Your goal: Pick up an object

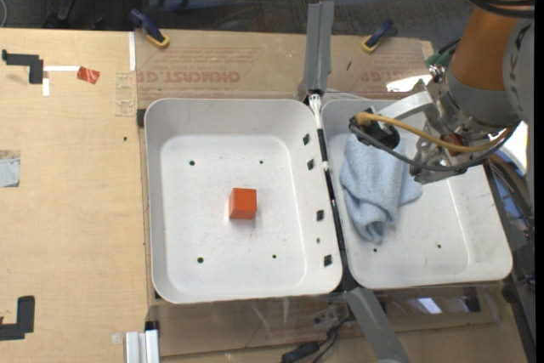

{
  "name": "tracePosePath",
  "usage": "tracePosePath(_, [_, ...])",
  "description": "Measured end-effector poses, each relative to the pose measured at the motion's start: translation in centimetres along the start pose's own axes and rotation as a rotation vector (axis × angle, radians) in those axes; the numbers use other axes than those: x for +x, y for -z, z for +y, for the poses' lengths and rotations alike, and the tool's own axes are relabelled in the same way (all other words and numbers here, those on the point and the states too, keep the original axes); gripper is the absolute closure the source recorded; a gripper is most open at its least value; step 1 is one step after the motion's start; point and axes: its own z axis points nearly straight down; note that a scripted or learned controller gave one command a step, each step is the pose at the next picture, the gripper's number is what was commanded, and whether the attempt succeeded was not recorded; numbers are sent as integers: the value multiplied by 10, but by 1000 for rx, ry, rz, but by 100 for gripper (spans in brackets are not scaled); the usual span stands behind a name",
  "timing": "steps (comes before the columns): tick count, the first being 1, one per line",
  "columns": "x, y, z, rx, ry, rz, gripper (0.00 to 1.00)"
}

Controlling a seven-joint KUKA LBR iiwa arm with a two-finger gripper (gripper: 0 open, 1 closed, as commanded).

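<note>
Your pincer (425,166) hangs low over the right bin (463,225), under the grey arm (493,38) with its orange band; whether it is apart or together, you cannot tell from this angle. Right against it, on its side toward the view's left, a pale blue cloth (374,187) sits bunched in the same bin, trailing toward the camera; you cannot tell whether the pincer grips it.

Farther to the view's left of the pincer, past the two touching rims, is the left bin (183,208); an orange cube (243,204) rests near its middle, well apart from the pincer and the cloth.

Beyond the pincer, behind both bins, lies a brown cardboard sheet (229,68); one blue-and-orange clamp (378,34) grips its far edge near the arm, a second clamp (149,27) its far left corner.

Farthest from the pincer, at the view's left, the pale wooden bench (59,208) carries a small red piece (87,75).
</note>
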Motion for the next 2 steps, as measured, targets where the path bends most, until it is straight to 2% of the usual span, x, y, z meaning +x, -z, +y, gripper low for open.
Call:
tracePosePath(1, [82,72,4,-1,-3,2,100])
tracePosePath(2, [120,129,3,-1,1,2,100])
